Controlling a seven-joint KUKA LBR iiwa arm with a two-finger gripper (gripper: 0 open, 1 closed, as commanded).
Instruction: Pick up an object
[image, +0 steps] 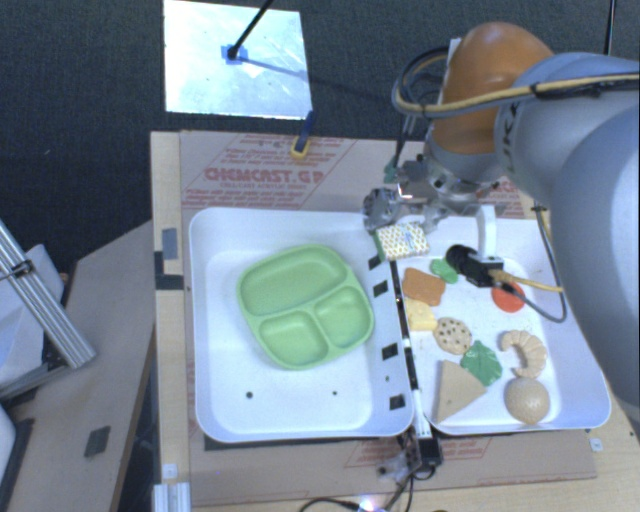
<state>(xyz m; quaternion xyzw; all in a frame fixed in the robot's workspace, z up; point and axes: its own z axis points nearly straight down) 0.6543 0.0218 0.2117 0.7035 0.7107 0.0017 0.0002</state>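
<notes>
I count two white bins side by side: the left bin (215, 400) and the right bin (585, 405). In the left bin I see one green divided tray (305, 305) with three compartments. In the right bin I count nine toy food pieces: one patterned square (402, 240), one green piece (443, 269), one orange-brown slice (423, 287), one yellow block (421, 317), one red piece (508, 298), one cookie (453, 335), one leaf (483, 362), one croissant (525, 350), one wedge (456, 390), plus one round bun (527, 400), making ten.
</notes>
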